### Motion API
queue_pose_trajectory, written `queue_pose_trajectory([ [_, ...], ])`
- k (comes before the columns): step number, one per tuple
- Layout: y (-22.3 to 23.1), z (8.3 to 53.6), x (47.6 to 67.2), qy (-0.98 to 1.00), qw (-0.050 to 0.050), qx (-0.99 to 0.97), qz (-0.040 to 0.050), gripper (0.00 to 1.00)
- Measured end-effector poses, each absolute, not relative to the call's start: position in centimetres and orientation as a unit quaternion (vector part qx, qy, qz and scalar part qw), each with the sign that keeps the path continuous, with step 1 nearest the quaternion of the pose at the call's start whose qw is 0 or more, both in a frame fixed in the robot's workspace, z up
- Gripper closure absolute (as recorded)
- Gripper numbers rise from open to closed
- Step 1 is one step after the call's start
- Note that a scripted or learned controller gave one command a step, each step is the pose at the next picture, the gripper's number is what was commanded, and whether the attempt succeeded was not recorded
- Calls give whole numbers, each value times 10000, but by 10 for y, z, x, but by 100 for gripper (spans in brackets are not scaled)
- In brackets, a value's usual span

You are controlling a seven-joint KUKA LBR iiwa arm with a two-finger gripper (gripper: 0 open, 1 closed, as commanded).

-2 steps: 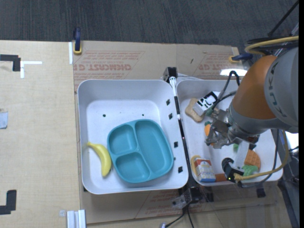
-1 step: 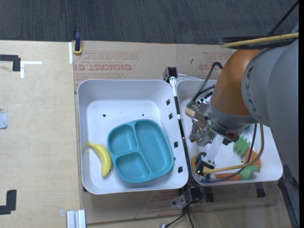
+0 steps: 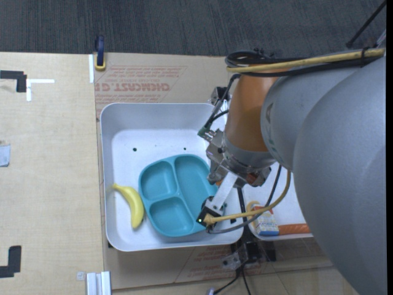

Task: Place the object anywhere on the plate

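A blue plate (image 3: 174,192) with three compartments lies in the left white bin (image 3: 123,128), toward its front right. A yellow banana (image 3: 131,204) rests on the bin floor just left of the plate, touching or nearly touching its rim. My gripper (image 3: 244,251) hangs below the grey wrist, over the front edge between the two bins and right of the plate. The arm hides most of it. A small white, blue and orange object (image 3: 270,226) lies in the right bin, just right of the gripper.
The big grey arm with its orange band (image 3: 245,115) covers nearly all of the right bin (image 3: 288,235). The back half of the left bin is bare white floor. Brown cardboard (image 3: 141,82) lies behind the bins, and a wooden bench top (image 3: 43,165) spreads to the left.
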State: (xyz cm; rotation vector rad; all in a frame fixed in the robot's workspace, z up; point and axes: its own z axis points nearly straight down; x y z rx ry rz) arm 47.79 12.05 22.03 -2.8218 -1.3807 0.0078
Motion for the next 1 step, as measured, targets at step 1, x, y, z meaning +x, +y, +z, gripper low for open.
queue_pose_trajectory([
  [1,120,220,478,-4400,-1,-8980,24,0],
])
